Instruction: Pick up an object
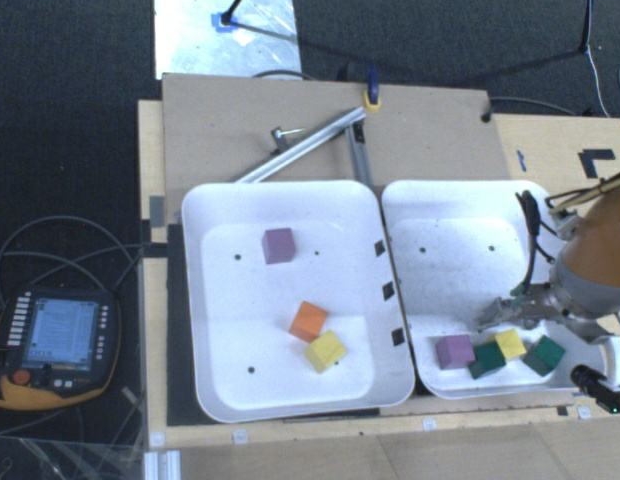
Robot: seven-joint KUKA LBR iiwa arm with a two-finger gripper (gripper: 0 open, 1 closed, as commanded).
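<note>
1. Left bin (205, 268): purple cube (278, 245) alone toward the far side; orange cube (308, 321) and yellow cube (325, 351) touching, both turned diagonal to the walls.
2. Right bin (460, 203): purple block (454, 351), dark green block (486, 359), yellow block (510, 343), second green block (544, 354) clustered along the near wall (blocks crowd one another).
3. Hand (505, 313) low, just beyond the cluster; grip state: cannot tell.

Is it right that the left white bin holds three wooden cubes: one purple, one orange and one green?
Not quite: the camera view shows the left white bin holding a purple wooden cube, an orange wooden cube and a yellow wooden cube, not a green one.
</note>
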